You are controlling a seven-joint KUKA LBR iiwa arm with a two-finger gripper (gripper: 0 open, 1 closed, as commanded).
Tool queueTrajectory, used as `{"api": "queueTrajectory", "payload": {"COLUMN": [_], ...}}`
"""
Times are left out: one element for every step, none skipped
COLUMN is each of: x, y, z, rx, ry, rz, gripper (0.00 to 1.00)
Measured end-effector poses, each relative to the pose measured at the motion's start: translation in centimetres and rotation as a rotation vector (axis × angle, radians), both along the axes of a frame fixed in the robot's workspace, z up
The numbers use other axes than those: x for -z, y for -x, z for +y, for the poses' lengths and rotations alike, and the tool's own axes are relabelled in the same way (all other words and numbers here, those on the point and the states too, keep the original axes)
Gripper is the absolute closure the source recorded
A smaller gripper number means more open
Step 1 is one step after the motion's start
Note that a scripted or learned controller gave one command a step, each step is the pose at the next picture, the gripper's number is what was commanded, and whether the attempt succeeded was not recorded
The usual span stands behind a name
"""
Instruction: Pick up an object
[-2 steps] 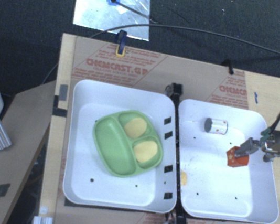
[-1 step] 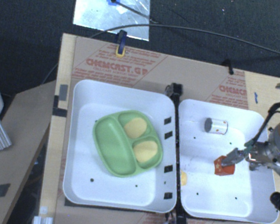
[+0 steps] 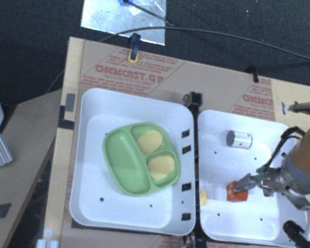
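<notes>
In the right bin (image 3: pixel 266 230), a small orange-red object (image 3: pixel 236 193) lies near the middle. My gripper (image 3: pixel 245 183) reaches in from the right, its tip just above and touching or nearly touching that object's upper edge. A grey and white cylinder (image 3: pixel 239 140) lies on its side toward the back of the same bin, well apart from the gripper. A small yellow piece (image 3: pixel 202 198) sits against the right bin's left wall. The arm's wrist hides part of the bin's right side.
The left bin (image 3: pixel 81 196) holds a green divided plate (image 3: pixel 123 156) with two pale yellow items (image 3: pixel 151 141) (image 3: pixel 161 165) in its small compartments. Black clips run along the divider between the bins (image 3: pixel 191 156). Cardboard lies under both bins.
</notes>
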State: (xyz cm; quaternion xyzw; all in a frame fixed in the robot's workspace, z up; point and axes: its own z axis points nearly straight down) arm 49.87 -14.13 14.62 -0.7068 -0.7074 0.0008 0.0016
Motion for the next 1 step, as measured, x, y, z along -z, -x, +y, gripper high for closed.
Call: {"api": "queueTrajectory", "payload": {"x": [4.24], "y": [-0.21], "z": [-0.20], "rx": [0.000], "ry": [0.000], "rz": [0.000], "gripper": [0.00]}}
